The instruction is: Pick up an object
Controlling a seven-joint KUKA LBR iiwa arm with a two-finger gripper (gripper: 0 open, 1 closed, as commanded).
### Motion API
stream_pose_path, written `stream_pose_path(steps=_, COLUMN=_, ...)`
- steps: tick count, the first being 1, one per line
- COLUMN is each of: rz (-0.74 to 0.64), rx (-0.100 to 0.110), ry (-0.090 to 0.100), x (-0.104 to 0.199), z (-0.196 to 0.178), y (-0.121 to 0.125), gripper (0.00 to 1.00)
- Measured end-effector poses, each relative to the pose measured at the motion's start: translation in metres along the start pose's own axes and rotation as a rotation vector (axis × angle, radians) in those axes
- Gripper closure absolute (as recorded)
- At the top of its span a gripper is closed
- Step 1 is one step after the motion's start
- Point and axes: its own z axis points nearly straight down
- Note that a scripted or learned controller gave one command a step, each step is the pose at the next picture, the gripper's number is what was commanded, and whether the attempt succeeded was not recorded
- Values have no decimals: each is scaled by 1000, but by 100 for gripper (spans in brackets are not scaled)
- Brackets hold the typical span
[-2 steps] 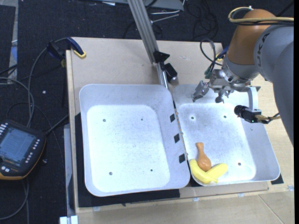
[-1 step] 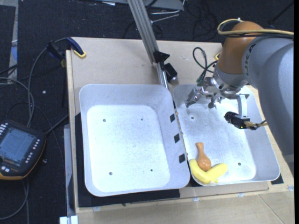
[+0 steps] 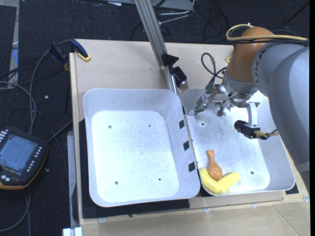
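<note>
The grey arm's end effector [image 3: 210,103] sits over the upper left part of the right shallow white bin [image 3: 261,151]; its small metal parts blur together, so I cannot tell how far it is open or whether it grips anything. At that bin's lower left corner lies a yellow plastic banana [image 3: 221,182], long axis running lower left to upper right, touching an orange drumstick-shaped toy [image 3: 213,167] whose narrow end points up.
</note>
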Motion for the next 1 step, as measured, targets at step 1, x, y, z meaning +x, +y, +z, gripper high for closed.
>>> stream_pose_path(steps=1, rz=0, rx=-2, ry=0, x=0, z=-11, y=1, gripper=100)
